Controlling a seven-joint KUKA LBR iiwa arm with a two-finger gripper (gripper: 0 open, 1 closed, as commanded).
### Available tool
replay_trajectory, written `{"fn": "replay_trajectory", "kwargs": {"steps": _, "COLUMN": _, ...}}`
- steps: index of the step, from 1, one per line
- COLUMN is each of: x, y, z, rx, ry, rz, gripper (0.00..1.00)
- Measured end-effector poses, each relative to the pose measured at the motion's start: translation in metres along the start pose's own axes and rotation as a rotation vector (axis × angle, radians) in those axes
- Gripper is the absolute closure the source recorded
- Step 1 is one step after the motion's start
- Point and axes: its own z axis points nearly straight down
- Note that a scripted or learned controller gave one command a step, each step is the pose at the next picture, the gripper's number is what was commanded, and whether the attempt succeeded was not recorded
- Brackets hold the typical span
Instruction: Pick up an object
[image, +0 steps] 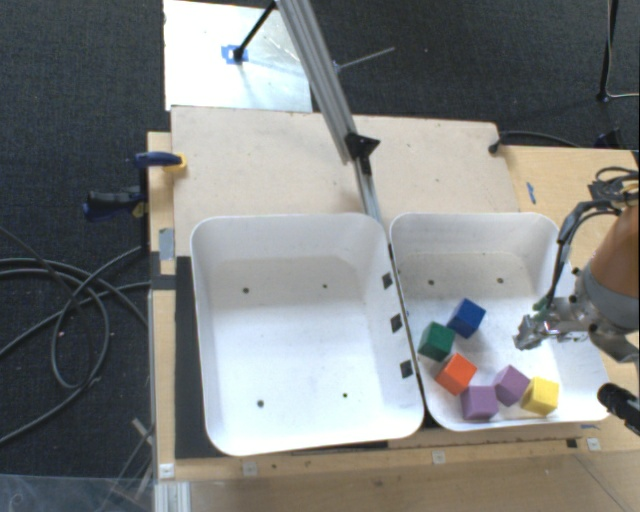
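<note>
Several small blocks lie in the right bin (480, 235): a blue cube (466, 317), a green cube (436, 341), an orange cube (457, 373), two purple blocks (479, 401) (512, 384) and a yellow cube (540, 395). My gripper (537, 330) hangs at the bin's right side, above and to the right of the blocks, about level with the blue cube. Nothing shows between its fingers. The arm's orange band sits at the frame's right edge.
The left bin (300, 240) stands beside the right one, with a raised divider wall between them. A slanted metal pole (335, 90) crosses the back of the bench. Blue clamps (150, 160) sit at the bench's left edge, and cables lie on the floor at left.
</note>
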Motion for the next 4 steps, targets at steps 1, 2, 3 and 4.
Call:
{"fn": "replay_trajectory", "kwargs": {"steps": 1, "x": 0.029, "y": 0.042, "z": -0.128, "rx": -0.002, "ry": 0.001, "rz": -0.004, "gripper": 1.00}}
{"fn": "replay_trajectory", "kwargs": {"steps": 2, "x": 0.028, "y": 0.040, "z": -0.124, "rx": 0.006, "ry": 0.002, "rz": -0.001, "gripper": 0.00}}
{"fn": "replay_trajectory", "kwargs": {"steps": 3, "x": 0.062, "y": 0.041, "z": 0.041, "rx": 0.010, "ry": 0.002, "rz": 0.003, "gripper": 0.00}}
{"fn": "replay_trajectory", "kwargs": {"steps": 4, "x": 0.042, "y": 0.092, "z": -0.113, "rx": -0.001, "ry": 0.000, "rz": -0.001, "gripper": 0.00}}
